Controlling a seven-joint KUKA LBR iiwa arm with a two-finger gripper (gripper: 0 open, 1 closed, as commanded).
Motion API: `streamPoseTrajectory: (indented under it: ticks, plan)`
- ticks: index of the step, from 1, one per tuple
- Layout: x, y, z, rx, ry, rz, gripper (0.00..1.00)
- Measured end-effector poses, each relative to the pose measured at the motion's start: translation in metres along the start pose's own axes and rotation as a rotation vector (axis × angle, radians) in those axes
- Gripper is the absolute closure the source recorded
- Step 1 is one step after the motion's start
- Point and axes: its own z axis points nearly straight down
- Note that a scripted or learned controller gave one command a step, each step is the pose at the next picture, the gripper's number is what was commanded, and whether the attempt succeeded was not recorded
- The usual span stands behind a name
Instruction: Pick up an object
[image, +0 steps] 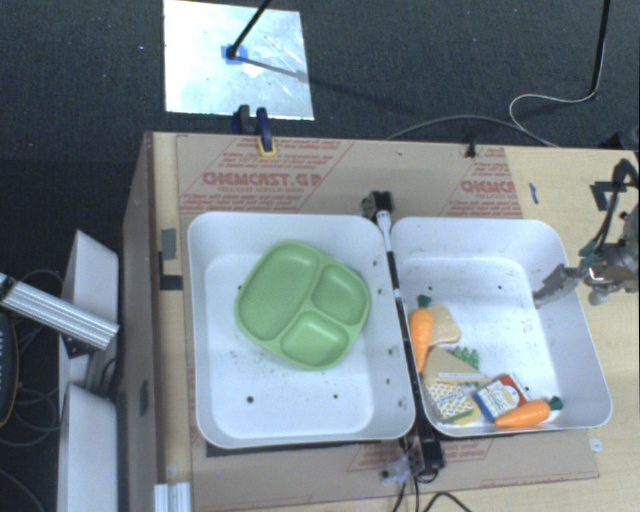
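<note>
Toys crowd the near-left corner of the right bin (560, 250), so that is where your pick has to go: a large toy carrot (421, 335) lies along the divider beside a tan bread-like piece (443, 325), with a green leafy bit (465, 355), a flat patterned card (450, 398), a small blue-and-red packet (496, 395) and a smaller carrot (522, 413) against the front wall. The gripper (555, 283) sits over that bin's right wall, well apart from the pile and holding nothing you can see (too small and blurred to tell whether it is spread or pressed together). The left bin (215, 400) holds a green sectioned plate (303, 304), lying flat near its middle with room all round.
</note>
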Motion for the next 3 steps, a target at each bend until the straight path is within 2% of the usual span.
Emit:
streamPoseTrajectory:
  ticks: [1, 2, 3]
  plan:
    - [0.021, 0.081, 0.159, 0.001, 0.001, -0.001, 0.0]
    - [0.048, -0.011, 0.16, 0.002, 0.001, 0.002, 0.0]
    - [0.117, 0.018, 0.16, 0.0, 0.002, 0.0, 0.0]
